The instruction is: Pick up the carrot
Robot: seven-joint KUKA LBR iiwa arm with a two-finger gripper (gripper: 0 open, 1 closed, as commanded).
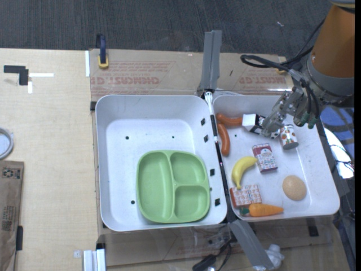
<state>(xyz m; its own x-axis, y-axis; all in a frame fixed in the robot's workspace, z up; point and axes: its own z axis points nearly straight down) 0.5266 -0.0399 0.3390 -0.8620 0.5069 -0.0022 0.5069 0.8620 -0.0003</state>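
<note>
Orange carrot (265, 210) | right bin's near edge | well apart from gripper (274, 123)

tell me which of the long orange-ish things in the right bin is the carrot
The carrot is the bright orange tapered one lying along the right bin's near edge, beside a small red carton. The two sausages are redder, blunt-ended, near the far-left corner.

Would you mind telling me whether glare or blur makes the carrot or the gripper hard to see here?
Camera view: the carrot is evenly lit and sharp near the right bin's front wall; the gripper is soft, cluttered with cables; no strong glare on either.
</note>
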